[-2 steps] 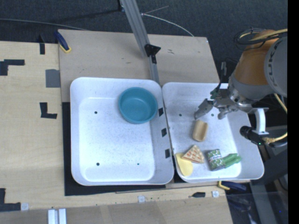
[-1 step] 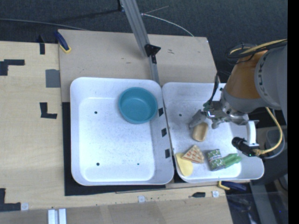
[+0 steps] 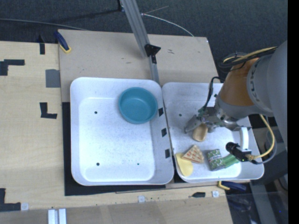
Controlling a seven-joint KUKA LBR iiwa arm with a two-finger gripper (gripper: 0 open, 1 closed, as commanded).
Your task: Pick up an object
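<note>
My gripper [image 3: 198, 125] is low over the middle of the right bin [image 3: 182, 97], reaching in from the right. A small tan rounded object [image 3: 200, 134] lies directly under its tip, touching or nearly touching it. Toward the bin's front lie a tan triangular wedge [image 3: 194, 154], a yellow piece [image 3: 184, 165] at the front left corner, and a green packet [image 3: 219, 159]. A blue bowl [image 3: 138, 105] stands upright at the back of the left bin [image 3: 93, 148].
A slanted metal pole [image 3: 140, 29] comes down to the back edge between the two bins. The arm's grey body and orange band [image 3: 238, 85] overhang the right bin's right side. A black cable connector [image 3: 236, 150] hangs near the green packet.
</note>
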